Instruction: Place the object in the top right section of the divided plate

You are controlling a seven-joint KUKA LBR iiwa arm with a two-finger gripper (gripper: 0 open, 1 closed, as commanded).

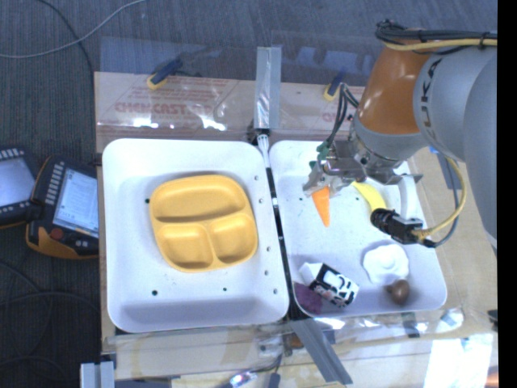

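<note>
- Orange carrot [322,207] hangs point-down between the fingers of the tool [329,183], which is closed on it above the right bin [420,297].
- Well off to the tool's side, the yellow divided plate [203,221] lies in the left bin [121,297], its sections bare.
- Judged: pickup done; carry across and release remain.

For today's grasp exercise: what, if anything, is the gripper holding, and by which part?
The gripper appears to hold the orange carrot by its wide top end; the pointed tip hangs down over the right bin.
</note>
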